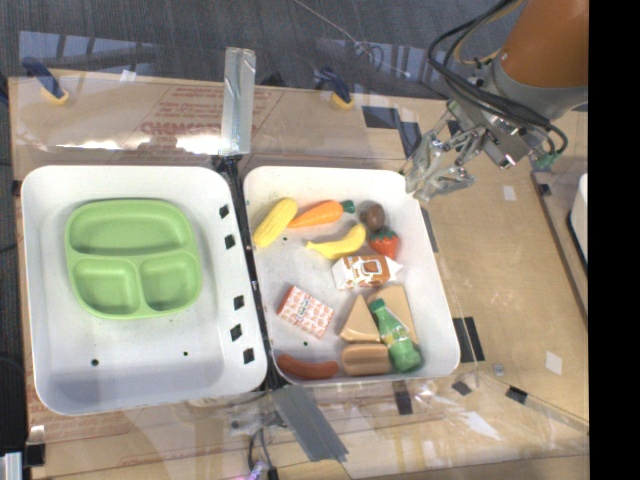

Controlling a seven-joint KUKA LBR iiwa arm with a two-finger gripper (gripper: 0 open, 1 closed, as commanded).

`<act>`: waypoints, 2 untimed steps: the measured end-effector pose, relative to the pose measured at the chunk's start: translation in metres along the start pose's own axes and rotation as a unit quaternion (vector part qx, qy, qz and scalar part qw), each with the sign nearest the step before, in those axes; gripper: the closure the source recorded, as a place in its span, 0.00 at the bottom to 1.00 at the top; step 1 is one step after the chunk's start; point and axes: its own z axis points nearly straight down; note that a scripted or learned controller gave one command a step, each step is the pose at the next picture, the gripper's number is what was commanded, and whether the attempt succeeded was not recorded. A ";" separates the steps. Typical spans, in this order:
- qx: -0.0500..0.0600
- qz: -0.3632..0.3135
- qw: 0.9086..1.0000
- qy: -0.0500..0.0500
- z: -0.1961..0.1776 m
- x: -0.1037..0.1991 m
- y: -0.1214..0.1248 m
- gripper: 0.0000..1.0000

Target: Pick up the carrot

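Observation:
The carrot (318, 213) is orange with a small green top and lies near the back wall of the right bin (432, 268), between a yellow corn cob (274, 222) and a brown kiwi-like ball (372, 215). My gripper (437, 173) hangs above the right bin's back right corner, to the right of the carrot and well apart from it. Nothing shows between its fingers.
The right bin also holds a banana (340, 241), a tomato (385, 244), a milk carton (362, 270), a red cracker box (305, 311), a green bottle (394, 334), a sausage (308, 368) and bread pieces. The left bin (60, 368) holds a green divided plate (133, 256).

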 end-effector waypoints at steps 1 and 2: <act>-0.005 -0.139 0.990 0.004 0.039 0.055 0.032 1.00; -0.003 -0.270 0.963 0.001 0.005 -0.010 -0.007 1.00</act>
